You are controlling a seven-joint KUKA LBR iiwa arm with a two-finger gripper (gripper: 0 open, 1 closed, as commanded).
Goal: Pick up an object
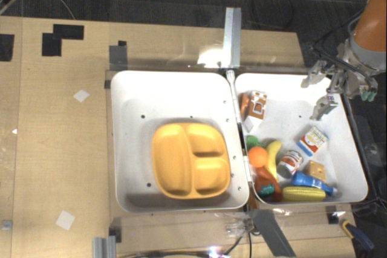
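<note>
My gripper (321, 92) hangs over the back right part of the right bin (357, 148), open, with bare white bin floor showing between its fingers (324, 107). Just below it in the view lies a small red and white carton (312, 141). Further toward the front are a can (291, 161), a small yellow block (316, 170), a blue bottle (315, 182) and a yellow corn cob (302, 193). A brown and white carton (254, 106) lies at the bin's back left. An orange (258, 156), a banana (274, 151) and a green piece (251, 142) crowd the left wall.
The left bin (130, 130) holds a yellow divided plate (190, 160). A metal post (233, 39) stands behind the wall between the bins. The arm's orange band (370, 24) is at the right edge. The wooden bench (54, 148) spreads to the left.
</note>
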